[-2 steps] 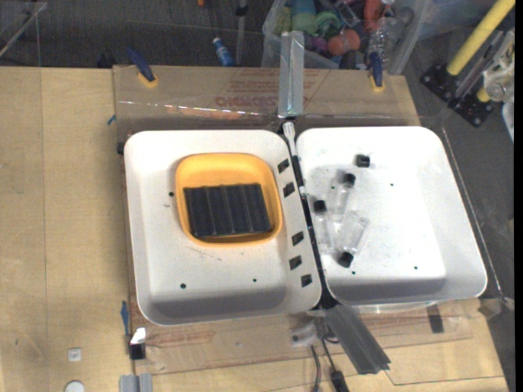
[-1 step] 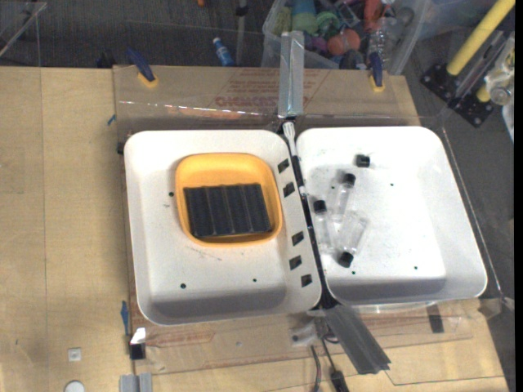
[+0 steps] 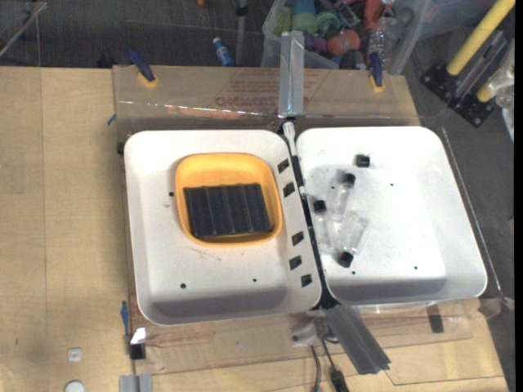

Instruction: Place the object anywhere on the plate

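An orange plate (image 3: 189, 172) with rounded corners lies in the left bin (image 3: 155, 284). A dark ribbed rectangular pad (image 3: 226, 209) rests on the plate's middle. In the right bin (image 3: 425, 260) lie several clear plastic tubes with black caps (image 3: 341, 219), grouped near the bin's left side, and one small black cap (image 3: 363, 162) sits apart toward the back.
A divider with black clips (image 3: 296, 219) runs between the two bins. Behind the bench stands a clear tub of coloured toys (image 3: 343, 15). A yellow pole (image 3: 486, 23) leans at the back right. Bare wooden bench (image 3: 57, 219) spreads to the left.
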{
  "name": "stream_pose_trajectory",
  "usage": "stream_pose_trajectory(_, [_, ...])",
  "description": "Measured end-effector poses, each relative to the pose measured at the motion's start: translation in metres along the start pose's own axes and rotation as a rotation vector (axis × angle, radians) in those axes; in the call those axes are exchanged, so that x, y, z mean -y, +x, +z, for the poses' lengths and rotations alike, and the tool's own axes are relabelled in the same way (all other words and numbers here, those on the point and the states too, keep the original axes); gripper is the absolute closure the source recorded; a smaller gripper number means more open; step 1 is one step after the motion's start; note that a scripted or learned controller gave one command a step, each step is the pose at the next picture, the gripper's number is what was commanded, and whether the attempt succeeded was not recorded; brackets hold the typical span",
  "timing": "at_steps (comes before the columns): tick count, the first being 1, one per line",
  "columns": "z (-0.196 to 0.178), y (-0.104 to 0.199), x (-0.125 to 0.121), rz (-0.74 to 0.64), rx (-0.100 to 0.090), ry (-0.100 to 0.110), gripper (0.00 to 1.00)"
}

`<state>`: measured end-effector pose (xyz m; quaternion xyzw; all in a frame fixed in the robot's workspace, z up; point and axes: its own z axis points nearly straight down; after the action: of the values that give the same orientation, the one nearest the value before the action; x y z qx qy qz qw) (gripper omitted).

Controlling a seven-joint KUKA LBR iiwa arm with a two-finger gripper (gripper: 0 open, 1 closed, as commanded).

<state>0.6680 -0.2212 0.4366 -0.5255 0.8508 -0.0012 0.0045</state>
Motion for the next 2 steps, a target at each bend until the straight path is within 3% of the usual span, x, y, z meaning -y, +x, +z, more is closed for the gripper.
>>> stream_pose_trajectory(2, [0.0010,0.0001,-0.0003,-0.659,0.001,-0.004,1.00])
